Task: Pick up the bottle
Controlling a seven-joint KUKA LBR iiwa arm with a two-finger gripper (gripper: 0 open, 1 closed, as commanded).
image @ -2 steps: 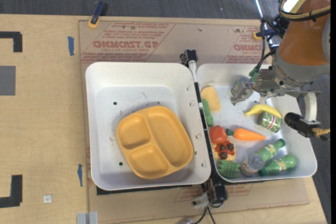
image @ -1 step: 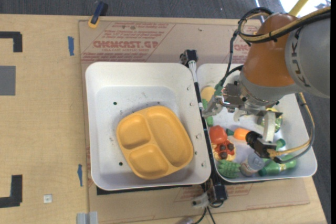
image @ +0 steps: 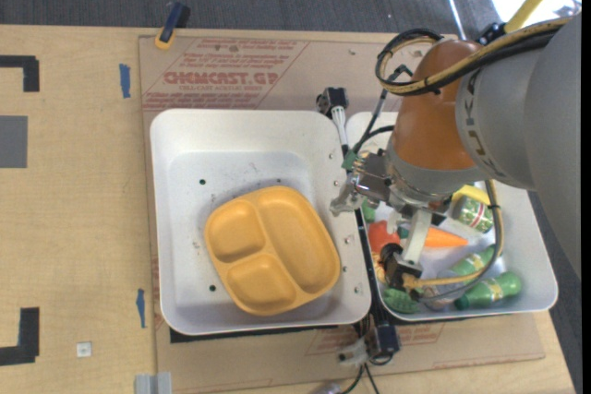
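Under me lay a brown cardboard sheet (image: 222,74) with red print, and on it two shallow white bins of smooth hard plastic stood side by side. At nine o'clock from my wrist, the left bin (image: 175,161) carried a yellow divided tray (image: 271,248), glossy and with rounded corners. My gripper (image: 404,261) hung low in the right bin (image: 545,286), over a crowded heap of small toys.

The bottle (image: 487,292) lay on its side at about four o'clock from my gripper, near the bin's lower wall. It was green with a yellow label band, and it seemed to be light, stiff plastic with a slippery round body; from this angle I could not be sure. I judged that it would roll if I pushed it, so I should take it across the middle of the body, not at the narrow end.

An orange, carrot-like piece (image: 443,238) and a small can (image: 473,212) with a red and green label lay close above it, at two o'clock from my gripper. Whether my gripper stood wide or narrow I could not tell.
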